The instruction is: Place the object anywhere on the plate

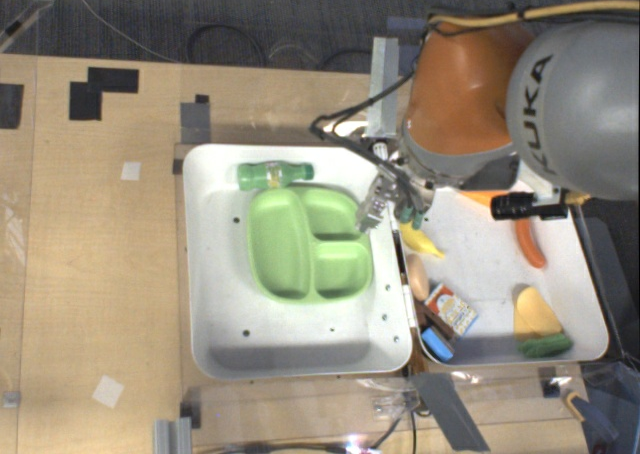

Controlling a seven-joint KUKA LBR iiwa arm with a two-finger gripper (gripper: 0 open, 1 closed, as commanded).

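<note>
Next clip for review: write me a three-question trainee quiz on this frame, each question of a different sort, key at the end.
1. True or false: the green three-compartment plastic plate lies in the left white bin.
2. Multiple choice: where does the green bottle-shaped toy lie? A) on the plate, B) in the left bin beyond the plate's far edge, C) in the right white bin.
3. Fill in: the two-finger gripper is above the plate's ____ edge.

Key
1. True.
2. B.
3. Right; it is by the divider between the bins, near the yellow banana-like toy. Whether it holds anything cannot be told.
</note>
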